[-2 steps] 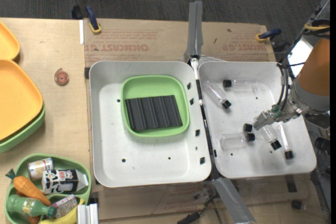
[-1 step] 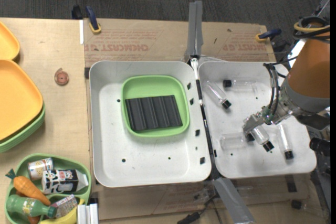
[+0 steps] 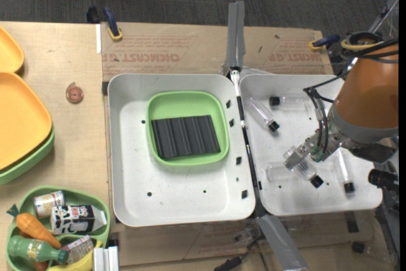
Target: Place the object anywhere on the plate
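Note:
A green square plate (image 3: 187, 100) lies in the left bin (image 3: 127, 155), toward its back. A dark grey ribbed slab (image 3: 186, 136) rests flat on the plate and covers most of its floor. My gripper (image 3: 300, 158) hangs low over the middle of the right bin (image 3: 285, 200), well to the right of the plate. It is close above some clear plastic vials, and a black cap (image 3: 316, 181) lies just below and to its right. The arm's orange band (image 3: 374, 89) and grey wrist hide part of the bin's right side.
Clear vials with black caps are scattered in the right bin: one (image 3: 261, 114) near the left wall, one (image 3: 346, 173) at the front right, and a loose cap (image 3: 274, 100) at the back. Yellow plates (image 3: 22, 117) and a green bowl of toy food (image 3: 57, 228) sit left of the bins.

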Controlling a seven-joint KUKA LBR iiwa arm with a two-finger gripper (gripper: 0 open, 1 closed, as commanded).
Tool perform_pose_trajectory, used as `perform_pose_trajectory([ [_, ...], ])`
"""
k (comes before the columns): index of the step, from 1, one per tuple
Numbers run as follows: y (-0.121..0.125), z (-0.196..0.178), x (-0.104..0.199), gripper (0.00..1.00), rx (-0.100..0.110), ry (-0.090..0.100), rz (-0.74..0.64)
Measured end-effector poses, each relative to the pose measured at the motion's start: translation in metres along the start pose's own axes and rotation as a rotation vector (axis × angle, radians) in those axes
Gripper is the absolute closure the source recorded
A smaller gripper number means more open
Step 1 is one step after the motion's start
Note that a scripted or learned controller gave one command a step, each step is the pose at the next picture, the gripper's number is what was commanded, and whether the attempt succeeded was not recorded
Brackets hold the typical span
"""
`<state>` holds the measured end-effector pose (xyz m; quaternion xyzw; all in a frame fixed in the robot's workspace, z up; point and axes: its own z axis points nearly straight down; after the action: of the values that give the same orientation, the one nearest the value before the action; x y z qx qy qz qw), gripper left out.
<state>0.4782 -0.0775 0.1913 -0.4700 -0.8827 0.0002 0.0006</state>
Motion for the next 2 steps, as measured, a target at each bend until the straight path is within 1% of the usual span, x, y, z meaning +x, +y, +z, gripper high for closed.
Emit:
perform_pose_trajectory([
  [1, 0.061, 0.000, 0.048, 1.00, 0.000, -0.001, -0.161],
  [2, 0.098, 0.000, 0.070, 1.00, 0.000, -0.001, -0.282],
])
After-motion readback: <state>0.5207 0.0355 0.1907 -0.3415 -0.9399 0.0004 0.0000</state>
